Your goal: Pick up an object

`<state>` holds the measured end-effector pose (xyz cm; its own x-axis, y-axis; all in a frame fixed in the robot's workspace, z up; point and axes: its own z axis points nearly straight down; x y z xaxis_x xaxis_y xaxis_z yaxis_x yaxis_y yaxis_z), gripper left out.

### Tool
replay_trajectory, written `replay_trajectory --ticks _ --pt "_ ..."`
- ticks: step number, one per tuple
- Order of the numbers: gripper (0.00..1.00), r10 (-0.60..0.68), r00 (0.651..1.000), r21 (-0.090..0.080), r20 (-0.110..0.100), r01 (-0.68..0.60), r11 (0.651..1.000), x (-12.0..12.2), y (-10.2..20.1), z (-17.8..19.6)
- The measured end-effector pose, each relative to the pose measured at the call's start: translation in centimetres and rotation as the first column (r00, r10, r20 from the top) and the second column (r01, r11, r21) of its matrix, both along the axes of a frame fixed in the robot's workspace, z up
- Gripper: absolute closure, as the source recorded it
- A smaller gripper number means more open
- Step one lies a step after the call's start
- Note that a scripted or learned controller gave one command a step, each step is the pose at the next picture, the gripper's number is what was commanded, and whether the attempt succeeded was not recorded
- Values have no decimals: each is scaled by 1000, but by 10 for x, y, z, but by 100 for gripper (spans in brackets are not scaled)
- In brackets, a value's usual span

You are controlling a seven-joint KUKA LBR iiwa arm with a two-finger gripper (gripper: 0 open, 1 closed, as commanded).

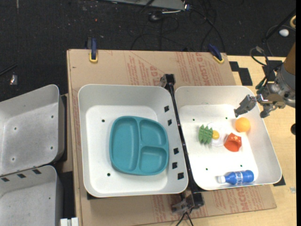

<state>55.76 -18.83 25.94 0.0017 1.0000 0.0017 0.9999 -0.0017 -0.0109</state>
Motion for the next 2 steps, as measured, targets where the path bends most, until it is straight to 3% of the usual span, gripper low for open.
replay_trajectory --ticks 1,2 --pt "0 3 1000 -3 11 -3 1000 2 0 6" --pt "0 2 1000 -1 7 -2 1000 5 3 -38"
